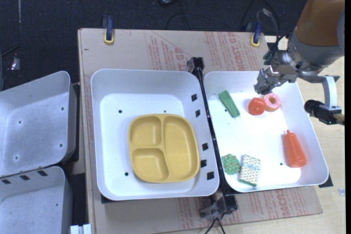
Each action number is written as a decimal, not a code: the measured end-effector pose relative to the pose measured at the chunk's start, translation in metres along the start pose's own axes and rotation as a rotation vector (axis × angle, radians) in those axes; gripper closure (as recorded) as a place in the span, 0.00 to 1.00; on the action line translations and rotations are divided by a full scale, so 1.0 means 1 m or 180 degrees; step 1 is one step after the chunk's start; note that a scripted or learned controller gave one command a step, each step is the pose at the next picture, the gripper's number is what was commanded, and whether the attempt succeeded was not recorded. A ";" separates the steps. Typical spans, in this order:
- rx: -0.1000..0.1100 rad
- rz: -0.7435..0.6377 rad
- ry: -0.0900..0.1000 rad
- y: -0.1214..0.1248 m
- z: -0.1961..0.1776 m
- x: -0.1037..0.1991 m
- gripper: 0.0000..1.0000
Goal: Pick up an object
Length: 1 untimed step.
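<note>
In the right bin [307,118] lie a green stick [228,103], a red round piece [255,107], a pink ring [271,102], an orange bottle [294,149], a green knobbly piece [231,164] and a patterned box [250,170]. My gripper [265,85] hangs at the bin's far side, just above the pink ring and the red piece. Its fingers point down and nothing shows between them.
The left bin [109,90] holds a yellow divided plate [163,147]. A black divider with clips [204,118] runs between the two bins. Grey trays [33,118] stand off the bench at the left. Cables lie on the dark floor behind.
</note>
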State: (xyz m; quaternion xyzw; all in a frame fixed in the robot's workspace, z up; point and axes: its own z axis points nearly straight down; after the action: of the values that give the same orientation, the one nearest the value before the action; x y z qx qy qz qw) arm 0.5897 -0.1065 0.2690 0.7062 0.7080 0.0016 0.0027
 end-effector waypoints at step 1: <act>0.0026 -0.0013 0.0009 -0.015 0.015 0.049 1.00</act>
State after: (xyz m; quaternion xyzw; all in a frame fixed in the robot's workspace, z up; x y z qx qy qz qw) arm 0.5751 -0.0575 0.2535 0.7047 0.7095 -0.0002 -0.0012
